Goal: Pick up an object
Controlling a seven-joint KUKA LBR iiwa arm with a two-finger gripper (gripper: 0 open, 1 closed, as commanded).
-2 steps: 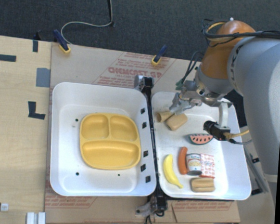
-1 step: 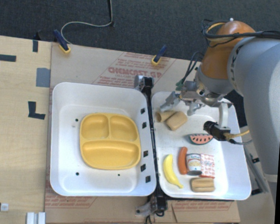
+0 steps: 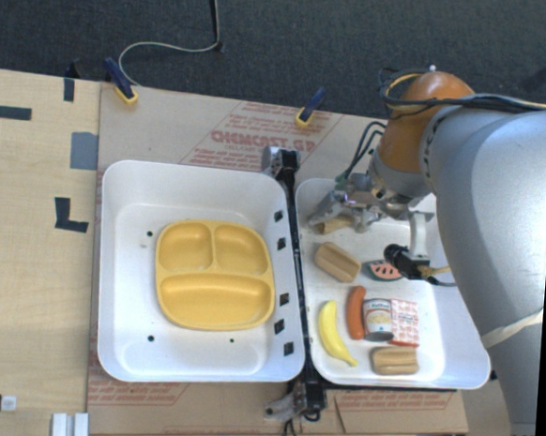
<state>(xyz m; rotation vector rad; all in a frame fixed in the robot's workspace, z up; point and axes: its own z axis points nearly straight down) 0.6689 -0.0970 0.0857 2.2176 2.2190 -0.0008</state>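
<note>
My gripper (image 3: pixel 347 207) hangs low over the far left corner of the right bin (image 3: pixel 449 367), below the orange wrist band (image 3: pixel 422 111). A small tan piece (image 3: pixel 330 226) lies right at the gripper's lower edge; whether it is held I cannot tell. Just in front lies a brown bread roll (image 3: pixel 335 261). A watermelon slice (image 3: pixel 382 268) sits to its right. Nearer the front are a banana (image 3: pixel 334 333), a red sausage (image 3: pixel 355 311), a small can (image 3: pixel 377 319), a red and white packet (image 3: pixel 406 323) and a tan bun (image 3: pixel 394 361).
The left bin (image 3: pixel 122 342) holds a yellow divided plate (image 3: pixel 216 275). A black divider (image 3: pixel 288 261) with clips runs between the bins. The grey arm (image 3: pixel 500 202) covers the right bin's far right side. Two blue and yellow clamps (image 3: pixel 121 81) hold the cardboard at the back.
</note>
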